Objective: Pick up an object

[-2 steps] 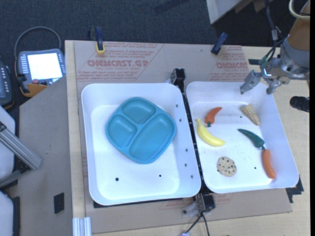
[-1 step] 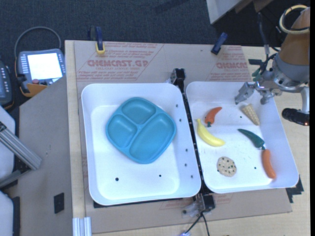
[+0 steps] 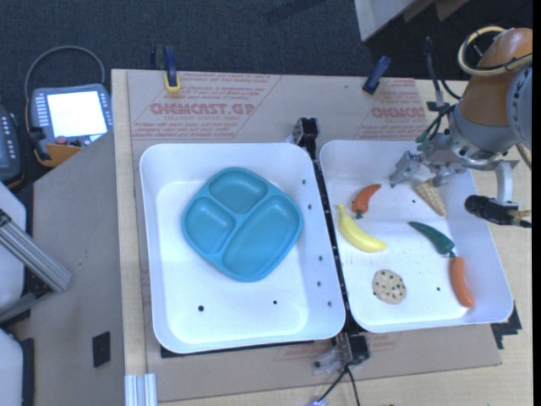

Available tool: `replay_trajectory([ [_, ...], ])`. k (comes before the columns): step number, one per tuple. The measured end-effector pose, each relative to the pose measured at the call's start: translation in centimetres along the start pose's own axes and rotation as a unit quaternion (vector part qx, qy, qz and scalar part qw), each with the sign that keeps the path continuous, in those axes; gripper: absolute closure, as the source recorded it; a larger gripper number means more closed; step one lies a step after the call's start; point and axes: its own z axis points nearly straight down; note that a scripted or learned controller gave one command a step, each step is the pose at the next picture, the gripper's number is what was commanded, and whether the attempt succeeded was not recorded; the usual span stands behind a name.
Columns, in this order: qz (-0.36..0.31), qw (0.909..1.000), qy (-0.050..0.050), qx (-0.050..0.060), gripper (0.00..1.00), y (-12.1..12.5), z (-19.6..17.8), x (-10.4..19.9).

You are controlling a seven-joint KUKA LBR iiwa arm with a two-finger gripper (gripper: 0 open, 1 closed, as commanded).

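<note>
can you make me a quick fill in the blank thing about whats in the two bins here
1. The blue divided plate lies in the ______ bin of the view.
2. The banana lies in the right bin, just below the small red ______.
3. The round ______ with dark specks sits near that bin's front edge.
4. The pincer hangs over the ______ bin's far end.

Missing words: left; pepper; cookie; right

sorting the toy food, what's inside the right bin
Inside the right bin: a red pepper, banana, cookie, green pepper, carrot and a tan cone-like piece. The hand covers part of the bin's far end.
</note>
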Motion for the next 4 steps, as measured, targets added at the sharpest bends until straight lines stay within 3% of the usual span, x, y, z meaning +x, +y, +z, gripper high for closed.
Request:
replay_trajectory([
  [1,0.0,1.0,-0.002,-0.002,0.0,0.1,3.1,-0.1],
  [2,0.0,1.0,-0.001,-0.003,1.0,0.1,2.1,0.0],
  [4,0.0,1.0,-0.002,-0.005,1.0,-0.5,-7.2,-0.2],
])
